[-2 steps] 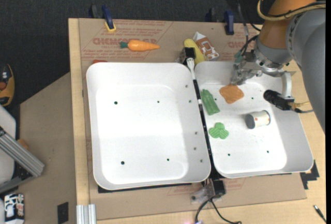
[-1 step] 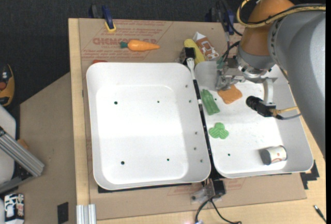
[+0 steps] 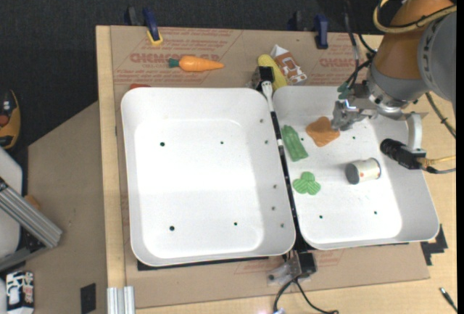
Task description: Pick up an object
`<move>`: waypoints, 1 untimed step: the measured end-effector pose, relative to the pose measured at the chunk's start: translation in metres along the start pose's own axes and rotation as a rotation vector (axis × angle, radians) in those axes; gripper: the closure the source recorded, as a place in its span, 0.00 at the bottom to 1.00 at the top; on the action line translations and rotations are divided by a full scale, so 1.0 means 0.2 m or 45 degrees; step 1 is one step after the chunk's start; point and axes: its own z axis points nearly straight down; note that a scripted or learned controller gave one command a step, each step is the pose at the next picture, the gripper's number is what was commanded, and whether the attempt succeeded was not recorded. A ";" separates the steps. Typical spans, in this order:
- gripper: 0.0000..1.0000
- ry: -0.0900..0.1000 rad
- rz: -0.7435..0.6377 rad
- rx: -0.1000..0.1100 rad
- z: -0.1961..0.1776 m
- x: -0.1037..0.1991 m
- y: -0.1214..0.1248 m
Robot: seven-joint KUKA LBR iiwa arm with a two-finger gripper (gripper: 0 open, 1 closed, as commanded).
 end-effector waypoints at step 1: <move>1.00 0.003 0.000 0.007 0.10 -0.06 -0.36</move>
